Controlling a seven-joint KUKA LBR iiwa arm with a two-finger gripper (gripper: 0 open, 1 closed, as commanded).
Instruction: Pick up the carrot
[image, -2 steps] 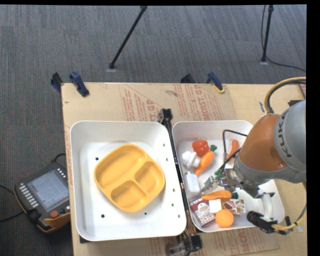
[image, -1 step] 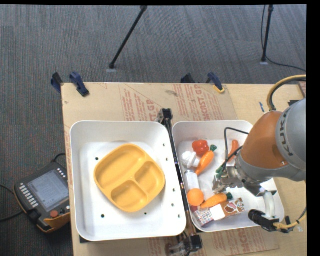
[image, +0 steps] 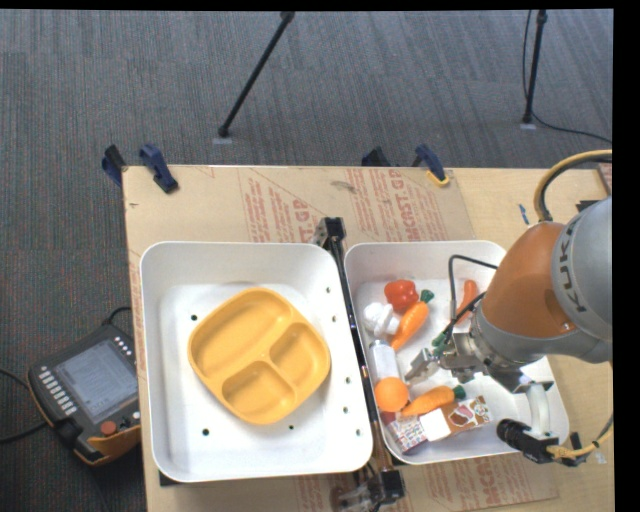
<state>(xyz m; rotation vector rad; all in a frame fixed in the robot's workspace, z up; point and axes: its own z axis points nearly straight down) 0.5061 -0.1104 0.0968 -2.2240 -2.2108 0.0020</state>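
Two tapered orange carrots (image: 410, 324) lie in the smooth white bin (image: 470, 255).

Two bins are set side by side on the bench (image: 250, 200). In the left bin (image: 160, 300) a divided plate (image: 259, 354) is laid. In the right bin (image: 480, 255) a toy pepper (image: 401, 293) is placed farthest back, a carrot (image: 411, 323) just before it, and a second carrot (image: 428, 402) nearer the front, with a packet (image: 440, 424) before that. The gripper (image: 430, 362) is positioned between the two carrots.
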